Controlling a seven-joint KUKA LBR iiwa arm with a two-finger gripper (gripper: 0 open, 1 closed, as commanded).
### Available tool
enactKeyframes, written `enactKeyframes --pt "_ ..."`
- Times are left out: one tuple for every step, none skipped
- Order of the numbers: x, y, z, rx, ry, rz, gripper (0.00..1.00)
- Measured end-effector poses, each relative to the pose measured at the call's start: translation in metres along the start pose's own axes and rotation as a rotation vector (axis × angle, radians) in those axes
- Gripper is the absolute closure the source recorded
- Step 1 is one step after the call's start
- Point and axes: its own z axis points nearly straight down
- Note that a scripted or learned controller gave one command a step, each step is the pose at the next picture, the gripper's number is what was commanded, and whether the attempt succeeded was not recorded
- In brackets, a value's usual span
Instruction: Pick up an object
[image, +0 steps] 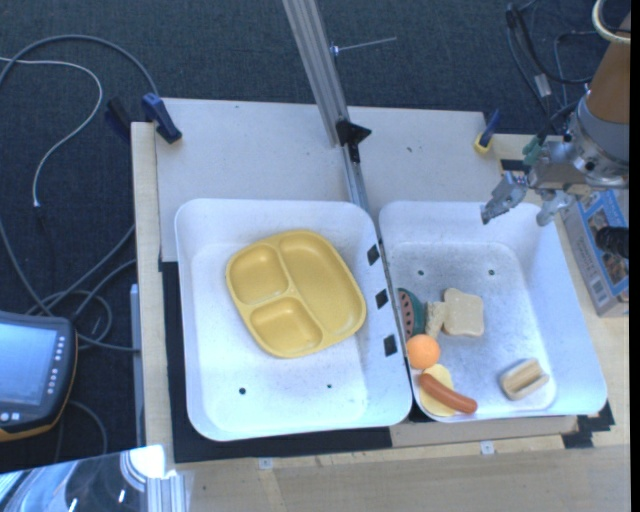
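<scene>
Here we see the gripper (524, 204) at the upper right of the frame, above the far rim of the right bin (560, 300). Its two fingers stand well apart, one pointing down-left and the other toward the right, and nothing lies between them. The grey arm with its orange band (612, 88) comes in from the upper right corner.

In the right bin the food pieces gather toward the lower left part. A slice of bread (463, 312) lies near the middle, with a pale chunk beside it and a watermelon slice (405, 312) just left of that, against the bin's left wall. Below them we find an orange ball (424, 351), and lower still a sausage (447, 393) resting on a yellow piece (430, 399) at the bin's near edge. A bread roll (524, 379) sits apart at the lower right. All these things are well apart from the gripper.

The left bin (210, 300) holds a yellow divided tray (295, 292) with three compartments, lying tilted in the bin's upper middle.
</scene>
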Motion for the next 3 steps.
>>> enactKeyframes --pt "0.000 0.000 0.000 0.000 0.000 0.000 0.00" --pt "0.002 -0.003 0.063 0.007 0.001 0.001 0.00" --pt "0.009 -0.003 0.124 0.007 0.001 0.000 0.00"
